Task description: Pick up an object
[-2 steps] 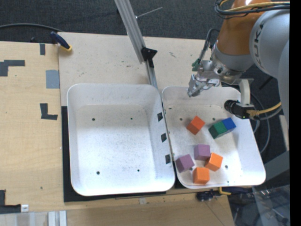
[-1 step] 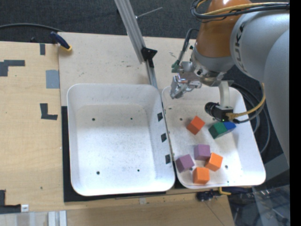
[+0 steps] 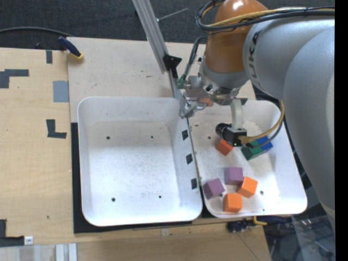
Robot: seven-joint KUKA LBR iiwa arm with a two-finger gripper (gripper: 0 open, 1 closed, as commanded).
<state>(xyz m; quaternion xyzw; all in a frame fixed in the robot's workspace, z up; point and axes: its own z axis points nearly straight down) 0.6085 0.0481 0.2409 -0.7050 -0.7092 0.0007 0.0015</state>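
Claw [image 3: 188,109] over rim between 2 white bins [image 3: 80,145], grip state unclear; pale wood bench [image 3: 32,162], dark floor [image 3: 81,4].

Bench: pale wooden top [image 3: 32,162], with a lighter beige board [image 3: 119,64] laid over its middle. Two shallow white plastic bins sit on it side by side, touching: left bin [image 3: 130,105], right bin [image 3: 280,173]. A thin black mat [image 3: 74,173] shows under the left bin's left and front edges. On the bare wood at left: grey rectangular tape patch [image 3: 61,91] and dark L-shaped tape marks [image 3: 54,129]. At the far left corner: black cable [image 3: 27,30] ending in a blue-and-yellow clip [image 3: 72,48].
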